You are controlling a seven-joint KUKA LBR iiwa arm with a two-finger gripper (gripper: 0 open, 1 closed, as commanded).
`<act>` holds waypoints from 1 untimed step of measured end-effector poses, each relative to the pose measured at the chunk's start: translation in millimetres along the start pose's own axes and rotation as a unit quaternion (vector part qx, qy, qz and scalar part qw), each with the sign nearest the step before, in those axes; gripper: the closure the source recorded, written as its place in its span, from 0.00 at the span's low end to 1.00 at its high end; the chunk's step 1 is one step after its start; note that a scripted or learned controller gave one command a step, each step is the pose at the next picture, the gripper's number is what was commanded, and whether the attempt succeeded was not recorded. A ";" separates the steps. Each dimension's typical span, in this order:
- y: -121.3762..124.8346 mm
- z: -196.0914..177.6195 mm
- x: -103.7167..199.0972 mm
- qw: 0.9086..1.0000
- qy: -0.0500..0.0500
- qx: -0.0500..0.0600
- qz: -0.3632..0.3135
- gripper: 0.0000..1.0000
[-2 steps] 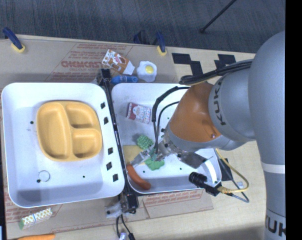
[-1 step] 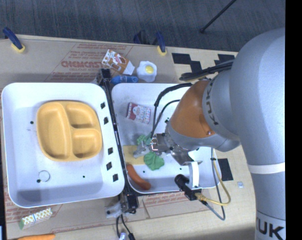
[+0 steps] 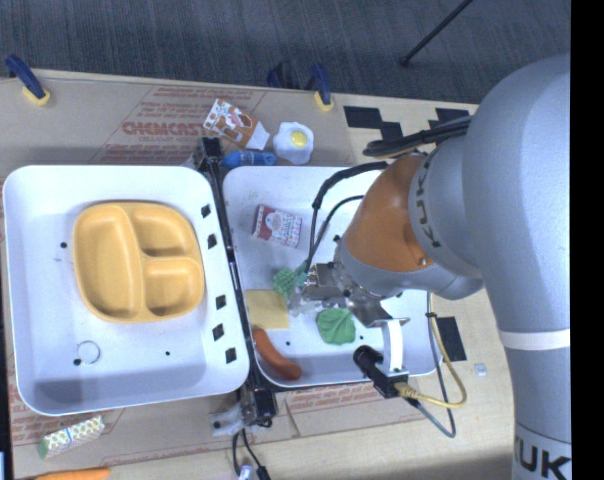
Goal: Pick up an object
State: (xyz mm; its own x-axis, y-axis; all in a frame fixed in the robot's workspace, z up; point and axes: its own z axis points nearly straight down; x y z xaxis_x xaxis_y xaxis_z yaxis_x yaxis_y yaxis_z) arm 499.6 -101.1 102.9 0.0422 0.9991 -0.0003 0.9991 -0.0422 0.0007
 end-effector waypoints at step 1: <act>-0.2 0.4 0.0 1.000 0.000 0.000 0.000 0.00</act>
State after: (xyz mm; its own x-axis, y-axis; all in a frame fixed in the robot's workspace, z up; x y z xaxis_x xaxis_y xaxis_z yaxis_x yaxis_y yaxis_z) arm 499.3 -101.0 102.4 0.0413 0.9991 -0.0006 0.9991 -0.0413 -0.0002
